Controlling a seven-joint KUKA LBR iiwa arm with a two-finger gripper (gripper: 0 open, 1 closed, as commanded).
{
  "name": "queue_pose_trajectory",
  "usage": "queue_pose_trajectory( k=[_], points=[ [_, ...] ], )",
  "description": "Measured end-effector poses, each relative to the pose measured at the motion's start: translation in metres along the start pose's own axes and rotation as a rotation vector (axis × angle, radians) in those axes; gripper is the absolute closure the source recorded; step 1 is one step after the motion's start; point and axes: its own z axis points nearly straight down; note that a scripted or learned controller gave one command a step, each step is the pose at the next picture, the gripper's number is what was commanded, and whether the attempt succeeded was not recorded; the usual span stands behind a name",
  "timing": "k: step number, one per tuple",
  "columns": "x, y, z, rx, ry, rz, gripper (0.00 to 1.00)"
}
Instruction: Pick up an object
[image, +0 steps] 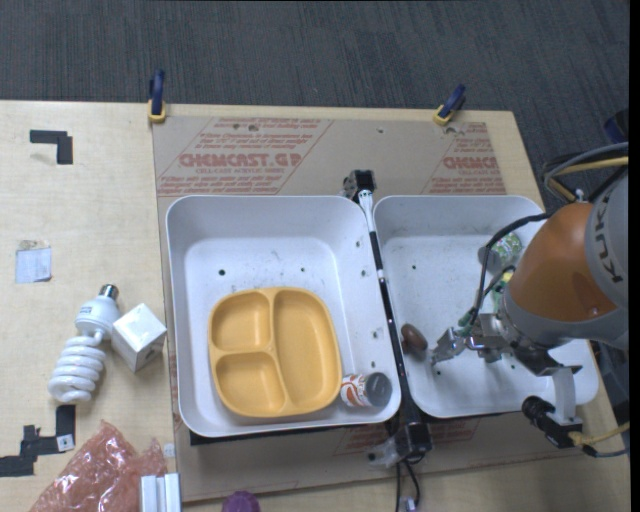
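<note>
Jaws (447, 345) low in the right bin (440, 225), how far apart I can't tell, small brown object (414, 338) just beside them toward the yellow plate (272, 352), nothing visibly gripped

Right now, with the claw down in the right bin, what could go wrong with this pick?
1. The small brown rounded object lies close to the divider wall between the two shallow white bins; the claw may hit that wall or push the object against it.
2. The claw sits beside the object, not around it, so closing here would likely miss.
3. Loose cables near the wrist could snag.
</note>
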Motion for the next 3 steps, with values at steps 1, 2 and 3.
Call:
queue_pose_trajectory(
  k=[1, 2, 3],
  points=[
    [-0.001, 0.002, -0.01, -0.003, 0.0, 0.002, 1.0],
    [0.07, 0.043, -0.1, -0.001, -0.001, -0.003, 1.0],
    [0.1, 0.093, -0.1, 0.0, -0.001, -0.004, 1.0]
  ],
)
